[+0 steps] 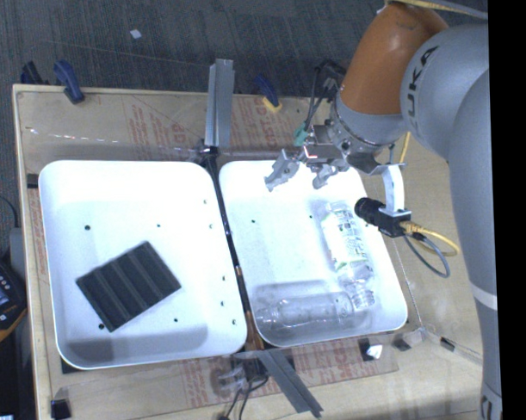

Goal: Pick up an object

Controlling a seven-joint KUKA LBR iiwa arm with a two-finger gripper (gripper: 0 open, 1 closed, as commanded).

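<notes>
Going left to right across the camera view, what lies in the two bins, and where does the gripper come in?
Dark ribbed panel in the left bin → clear bottle lying on its side in the right bin → gripper above that bin's far edge → second clear bottle with a label.

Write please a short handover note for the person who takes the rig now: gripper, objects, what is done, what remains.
Gripper: fingers spread open, holding nothing, over the far edge of the right bin.
Right bin: two clear plastic bottles, one along the right side, one across the near end.
Left bin: a dark ridged panel, lying flat.
Done: nothing picked yet.
Left: descend, grasp an object, lift.
</notes>
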